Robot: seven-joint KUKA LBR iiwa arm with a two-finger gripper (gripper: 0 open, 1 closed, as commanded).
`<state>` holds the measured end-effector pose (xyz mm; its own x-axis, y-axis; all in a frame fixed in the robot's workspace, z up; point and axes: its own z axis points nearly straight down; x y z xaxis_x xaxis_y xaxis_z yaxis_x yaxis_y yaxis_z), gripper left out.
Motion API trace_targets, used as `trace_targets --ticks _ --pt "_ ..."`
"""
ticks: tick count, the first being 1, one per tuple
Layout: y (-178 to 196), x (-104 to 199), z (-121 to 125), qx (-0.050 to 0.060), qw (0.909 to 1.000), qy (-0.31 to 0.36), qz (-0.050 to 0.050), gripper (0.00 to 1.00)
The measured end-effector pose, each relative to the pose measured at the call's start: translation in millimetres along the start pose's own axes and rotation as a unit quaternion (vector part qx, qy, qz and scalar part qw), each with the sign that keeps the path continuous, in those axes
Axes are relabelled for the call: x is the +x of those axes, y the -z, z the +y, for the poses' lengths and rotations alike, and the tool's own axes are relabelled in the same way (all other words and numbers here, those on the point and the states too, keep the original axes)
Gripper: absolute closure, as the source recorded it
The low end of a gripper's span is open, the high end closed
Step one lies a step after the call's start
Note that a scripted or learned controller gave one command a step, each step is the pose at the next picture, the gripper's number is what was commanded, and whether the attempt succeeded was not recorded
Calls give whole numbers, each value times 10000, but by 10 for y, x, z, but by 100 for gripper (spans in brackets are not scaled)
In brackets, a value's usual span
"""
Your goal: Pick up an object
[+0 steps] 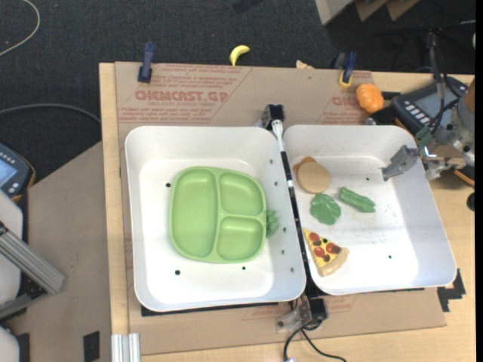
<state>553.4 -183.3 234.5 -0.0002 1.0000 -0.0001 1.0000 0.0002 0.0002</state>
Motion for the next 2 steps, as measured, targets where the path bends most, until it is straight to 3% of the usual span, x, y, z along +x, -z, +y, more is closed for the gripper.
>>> trace_targets --ticks 1,2 --pt "-1363 818 -628 70 10000 19 38 0" --pt "-1510 178 -749 20 10000 -23 7 0"
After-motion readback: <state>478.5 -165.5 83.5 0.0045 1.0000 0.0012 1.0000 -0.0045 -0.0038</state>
